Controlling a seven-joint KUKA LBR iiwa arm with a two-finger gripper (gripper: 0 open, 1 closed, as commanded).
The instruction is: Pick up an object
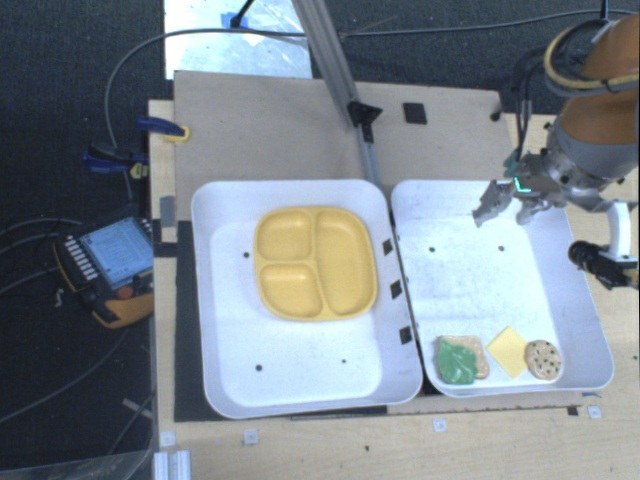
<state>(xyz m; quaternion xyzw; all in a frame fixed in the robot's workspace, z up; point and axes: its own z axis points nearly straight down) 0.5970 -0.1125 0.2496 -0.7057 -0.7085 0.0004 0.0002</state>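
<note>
Three small toy foods lie along the front edge of the right bin (560, 268): a green leafy piece on a tan slice (459, 359), a yellow cheese square (507, 352) and a round cookie (543, 360). My gripper (507, 205) hangs over the back of the right bin, well apart from those items. Its fingers look spread, with nothing between them. The grey arm with its orange band (598, 118) comes in from the right.
The left bin (225, 348) holds a yellow divided plate (315, 263). A metal pole (330, 48) slants across the back of the bench. Clamps and a small device (110, 258) lie off the bench at left.
</note>
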